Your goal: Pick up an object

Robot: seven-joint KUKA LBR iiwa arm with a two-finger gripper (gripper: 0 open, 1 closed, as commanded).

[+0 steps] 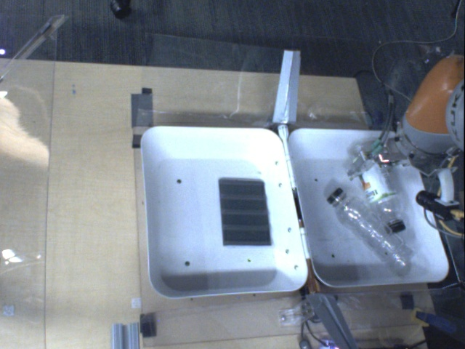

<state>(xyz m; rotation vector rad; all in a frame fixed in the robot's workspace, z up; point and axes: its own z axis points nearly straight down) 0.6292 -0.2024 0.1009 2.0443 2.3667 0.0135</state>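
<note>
landmark: we take the right bin (320, 264) as reference; everything below is placed against it.
left bin (163, 195): directly beside the right bin, rims touching along the centre seam; holds a dark ribbed pad (245, 211) near its middle, well apart from all four walls.
table (87, 195): light wood, wide bare area on the far side of the left bin from the right bin.
clear plastic bottle (370, 227): lies flat in the right bin, on a diagonal from its dark cap near the bin centre down toward the near right corner; its far end sits close to the right wall.
small dark piece (396, 226): in the right bin, just beside the bottle, on the side of the right wall.
white labelled item (376, 187): in the right bin's upper right part, just under the fingers, near the bottle's upper side.
open room: the right bin's left half and near left corner are bare floor; the right half is crowded.
arm (436, 107): comes in over the right bin's upper right corner, orange band above the wrist, wrist tilted down and inward.
fingers (369, 158): over the right bin's upper right area; we cannot tell how far apart they are, or whether they have hold of anything.
</note>
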